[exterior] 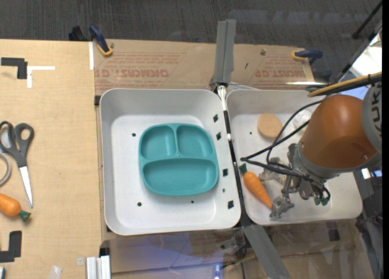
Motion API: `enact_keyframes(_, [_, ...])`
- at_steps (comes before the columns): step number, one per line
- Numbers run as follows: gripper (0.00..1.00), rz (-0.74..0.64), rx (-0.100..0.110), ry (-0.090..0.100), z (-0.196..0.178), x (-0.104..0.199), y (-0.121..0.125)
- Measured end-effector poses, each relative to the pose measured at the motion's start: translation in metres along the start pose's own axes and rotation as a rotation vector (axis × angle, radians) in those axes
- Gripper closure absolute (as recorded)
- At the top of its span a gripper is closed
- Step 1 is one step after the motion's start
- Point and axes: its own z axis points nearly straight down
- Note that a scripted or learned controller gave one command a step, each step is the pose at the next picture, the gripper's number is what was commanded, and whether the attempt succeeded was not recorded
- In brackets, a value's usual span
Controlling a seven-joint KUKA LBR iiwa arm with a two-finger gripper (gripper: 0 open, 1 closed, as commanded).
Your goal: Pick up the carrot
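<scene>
**Mia:** Where is the small orange carrot with the green top [257,188]?

**Ben:** It lies in the right shallow white bin [346,206], near the bin's left wall. Its green end points up and to the left.

**Mia:** Is the robot holding it?

**Ben:** No. The metal jaws [283,202] are just beside it, on its right. Nothing orange sits between them. I cannot tell how wide they are open, as the wires and metal bits make it hard to see.

**Mia:** What else is in that bin?

**Ben:** One round, flat tan thing [269,125], like a cookie, near the back. The big grey arm with the orange band [337,133] hangs over the right side.

**Mia:** And the left shallow white bin [115,168]?

**Ben:** It has one teal plastic plate with three parts [179,159] in its middle. Nothing is on the plate.

**Mia:** So how many bins?

**Ben:** Two, side by side on the wooden counter [48,150].

**Mia:** How many carrots?

**Ben:** Two! A second orange carrot [11,206] lies out on the counter, far left. One pair of grey-handled scissors [19,156] lies right above it.
</scene>
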Motion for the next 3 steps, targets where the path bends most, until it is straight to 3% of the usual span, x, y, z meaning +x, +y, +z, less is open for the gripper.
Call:
enact_keyframes(1, [1.00,-0.003,0.000,-0.003,-0.009,-0.001,0.000])
enact_keyframes(2, [1.00,-0.136,0.000,-0.004,-0.101,-0.017,0.073])
enact_keyframes(3, [1.00,-0.562,-0.001,-0.003,-0.100,-0.047,0.105])
